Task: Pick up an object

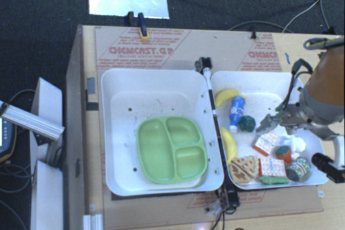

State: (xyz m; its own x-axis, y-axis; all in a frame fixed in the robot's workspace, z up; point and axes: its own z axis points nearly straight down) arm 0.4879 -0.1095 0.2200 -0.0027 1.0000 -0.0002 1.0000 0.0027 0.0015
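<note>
Hovering gripper (268,124), fingers parted and holding nothing, beside the green ball (247,123); descent and closure follow.

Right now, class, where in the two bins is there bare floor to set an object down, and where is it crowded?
Left bin: bare floor borders the green tray along the back and left walls. Right bin: a bare strip along the back wall, behind the blue bottle and upper banana. Its front is crowded with packets and toys; the claw hangs there.
</note>
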